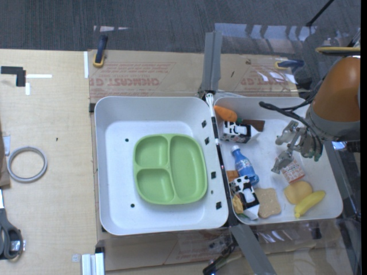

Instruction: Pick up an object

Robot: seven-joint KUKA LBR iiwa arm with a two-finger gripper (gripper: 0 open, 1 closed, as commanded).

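Note:
My gripper (287, 152) hangs over the right half of the right bin (335, 213), below the orange-banded wrist. Just under and beside it lies a small red-and-white packet (293, 171); whether the two touch is unclear. Toward the front of the bin are a pale yellow round piece (298, 191), a banana (310, 203) and a bread slice (268, 203). Along the bin's left side I see an orange carrot (228, 113), a cow-patterned carton (237, 131), a blue bottle (245, 167) and a second cow-patterned carton (246, 195).
The left bin (109, 153) holds a green divided plate (170, 169). A grey ring (26, 164) and scissors (8, 240) lie on the wooden bench at left. A metal divider (210, 67) stands behind the bins.

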